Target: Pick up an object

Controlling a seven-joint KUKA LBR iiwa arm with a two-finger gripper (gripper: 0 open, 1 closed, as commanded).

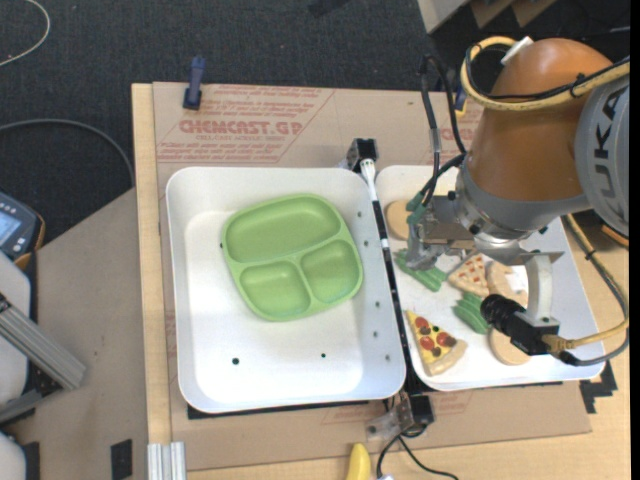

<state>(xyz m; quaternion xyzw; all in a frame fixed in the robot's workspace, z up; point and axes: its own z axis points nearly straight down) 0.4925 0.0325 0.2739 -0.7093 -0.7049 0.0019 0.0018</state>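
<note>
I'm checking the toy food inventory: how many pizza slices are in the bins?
2, both in the right bin. One slice lies near its front left corner. The other slice lies farther back, partly under the arm. More may be hidden beneath the arm.

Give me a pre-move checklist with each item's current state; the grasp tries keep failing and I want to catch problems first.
1. Hand over the right bin, where the toys lie: ok.
2. A target under the hand: ok, green toy piece lies there.
3. Object held between the fingers: cannot tell.
4. Neighbours crowding the target: not ok, pizza slice and other toys lie close.
5. Left bin free as a drop spot: not ok, green divided plate fills its middle.
</note>
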